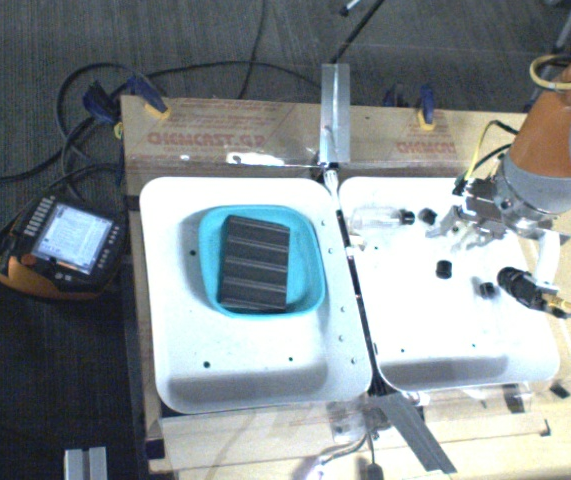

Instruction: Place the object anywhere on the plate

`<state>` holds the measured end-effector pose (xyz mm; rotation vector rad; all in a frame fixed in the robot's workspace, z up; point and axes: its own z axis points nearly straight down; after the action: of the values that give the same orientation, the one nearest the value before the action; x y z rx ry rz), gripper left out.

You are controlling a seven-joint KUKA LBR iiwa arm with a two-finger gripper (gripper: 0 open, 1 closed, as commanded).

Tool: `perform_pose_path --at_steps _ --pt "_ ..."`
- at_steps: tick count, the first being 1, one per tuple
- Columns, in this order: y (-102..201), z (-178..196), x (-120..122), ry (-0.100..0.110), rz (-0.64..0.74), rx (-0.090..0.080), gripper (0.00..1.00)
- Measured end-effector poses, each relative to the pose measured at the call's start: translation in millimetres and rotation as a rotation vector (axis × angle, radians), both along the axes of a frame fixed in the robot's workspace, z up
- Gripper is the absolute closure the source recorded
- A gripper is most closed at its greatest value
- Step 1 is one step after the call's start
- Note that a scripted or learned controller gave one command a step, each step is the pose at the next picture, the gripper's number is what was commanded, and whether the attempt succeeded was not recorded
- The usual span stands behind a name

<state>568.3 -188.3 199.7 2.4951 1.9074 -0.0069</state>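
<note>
Hand [477,223]: over the right bin [465,373], toward the surface's [265,138] right edge, far half. State: cannot tell, too small and cluttered from this angle to call spread or pressed together. Nothing seen pinched in it.

Just left of the hand, on the bin floor: a few small black bits [444,267], apart from each other. Further left, by that bin's far left corner: a clear thing [375,216], type unreadable.

Next over: left bin [245,383], on the surface's left half. Blue plate [310,268] about mid-bin, slightly toward the far edge. Dark ribbed block [255,263] flat on the plate, inside its rim all round as far as visible.

Key relation: block well left of the hand, most of the right bin between them. Long axis roughly far edge to near edge, tilted a touch; ribs across it.

Judgement, assuming the block as the task's thing: looks placed, nothing left to carry. Assuming one of the black bits instead: pick close by the hand, then carry left over both bin rims. Risks there: clipping the rims, or landing on the block rather than bare plate.
</note>
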Motion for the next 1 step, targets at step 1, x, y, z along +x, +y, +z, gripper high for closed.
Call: perform_pose_path --at_steps 1 --pt "0.0 0.2 0.1 0.000 0.000 0.000 0.00"
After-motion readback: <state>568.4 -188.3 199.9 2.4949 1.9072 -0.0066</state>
